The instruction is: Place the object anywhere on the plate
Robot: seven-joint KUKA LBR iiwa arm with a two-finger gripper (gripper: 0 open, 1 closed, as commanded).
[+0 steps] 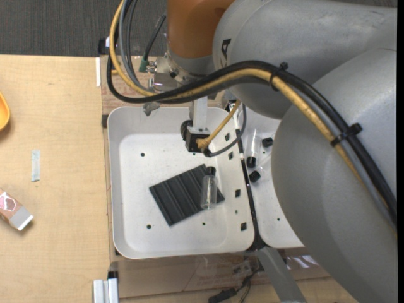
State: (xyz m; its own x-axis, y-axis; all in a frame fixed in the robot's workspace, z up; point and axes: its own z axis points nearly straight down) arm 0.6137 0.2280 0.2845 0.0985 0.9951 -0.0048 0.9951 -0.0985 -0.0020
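Reaching in from the right with the big grey arm (303, 55), orange band (196, 17) showing at the top, black and yellow cables (189, 90) looping around the wrist. Hanging the gripper (208, 191) low inside the left bin (126, 232), right over the right-hand end of a dark ribbed slab (180, 197). Overlapping that end of the slab as seen from above; not showing clearly whether touching it or only hovering just above. Not being able to tell how far the gripper is spread, nor whether anything is caught in it, since the tip is looking pale and blurred against the dark ribs.

Lying flat on the floor of the left bin, the slab, turned at a slant, near the middle and apart from the walls. Sitting beside it, mostly under the arm, the right bin (278, 219), with a few small black bits (254, 177) near the shared wall.

Resting on the wooden desk (57, 106) to the left, well apart from the bins: a small grey strip (35, 166), a pink-and-white packet (14, 210), and an orange edge (3, 113) at the border.
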